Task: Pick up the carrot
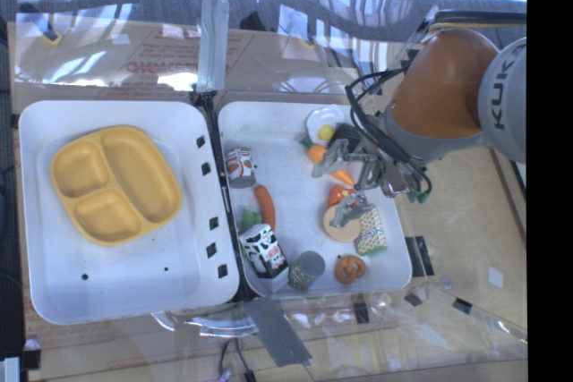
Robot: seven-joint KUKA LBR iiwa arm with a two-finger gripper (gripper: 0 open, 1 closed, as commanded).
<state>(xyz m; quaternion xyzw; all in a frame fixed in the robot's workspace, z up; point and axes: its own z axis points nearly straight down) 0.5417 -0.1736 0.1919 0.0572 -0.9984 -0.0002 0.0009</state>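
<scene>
While the carrot (pixel 264 203) lies loose in the right bin (pixel 286 123), left of the claw (pixel 351 179), I can't tell the claw's state; it should shift left and straddle the carrot's narrow width

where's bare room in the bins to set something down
Left bin: bare floor below and right of the yellow tray. Right bin: a bare patch at the top left, above the small can and carrot. Its right and bottom parts are crowded with toys under the claw.
</scene>
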